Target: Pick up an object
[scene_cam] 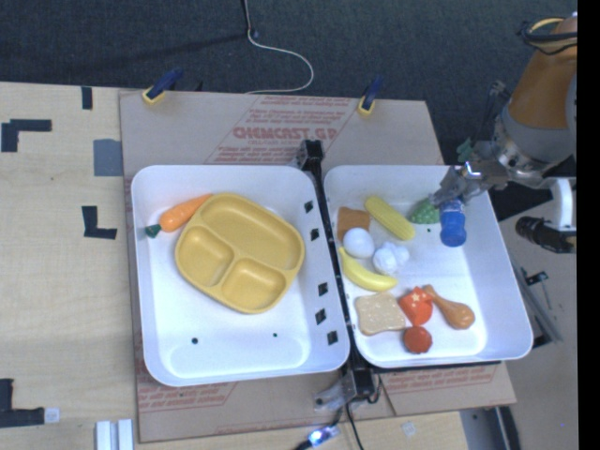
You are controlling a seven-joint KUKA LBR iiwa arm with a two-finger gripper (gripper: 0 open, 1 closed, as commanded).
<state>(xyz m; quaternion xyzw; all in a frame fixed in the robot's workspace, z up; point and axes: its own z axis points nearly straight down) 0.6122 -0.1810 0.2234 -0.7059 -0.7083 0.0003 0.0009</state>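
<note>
- L bin [150, 279]: carrot [180, 213] at upper-left, tip towards the yellow tray [240, 251], touching or just beside its rim.
- Tray has 3 compartments, sits tilted in the middle of L bin.
- Black divider [322, 242] runs between the 2 bins.
- R bin [502, 279], left part: brown piece [352, 219] at top, white egg [358, 242] just below it, banana [367, 273] curving below that, toast [379, 314] near the front.
- R bin, mid: corn [388, 217] lying diagonal; small white item [391, 255] just below it, can't tell what it is.
- R bin, front: tomato [415, 306] beside toast, drumstick [449, 309] touching it on the right, smaller red item [417, 339] near front wall.
- R bin, upper-right: green item [425, 212] w/ blue cylinder [453, 226] just beside it.
- Gripper [457, 187] over upper-right of R bin, right above the green item and blue cylinder; can't tell how it's set or whether it grips anything.
- Arm [542, 92] comes in from the right edge.
</note>
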